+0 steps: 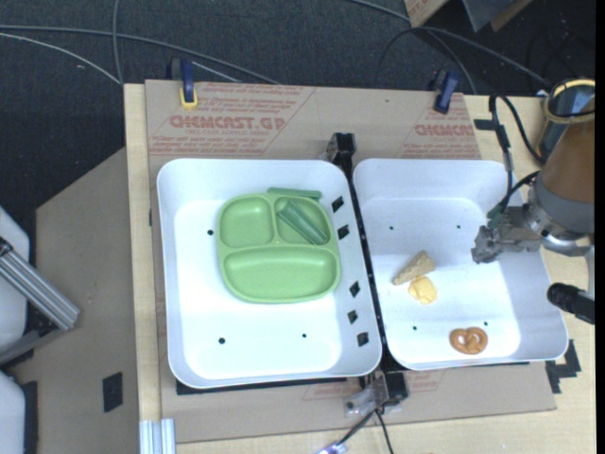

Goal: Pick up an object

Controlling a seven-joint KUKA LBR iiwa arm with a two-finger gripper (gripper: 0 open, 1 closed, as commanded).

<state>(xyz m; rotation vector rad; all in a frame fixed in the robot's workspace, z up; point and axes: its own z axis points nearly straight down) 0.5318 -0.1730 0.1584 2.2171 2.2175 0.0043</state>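
In the right bin lie three small items: a pale wedge like a slice of cheese, a yellow lump just below it, and a brown pretzel near the front edge. My gripper hangs over the right side of this bin, to the right of the wedge and apart from it. No item shows in it. The arm's orange band rises behind it at the right.
The left bin holds a green divided tray with a green piece lying in its upper right compartment. Black clips run along the divider between the bins. Cables cross the dark floor behind the bench.
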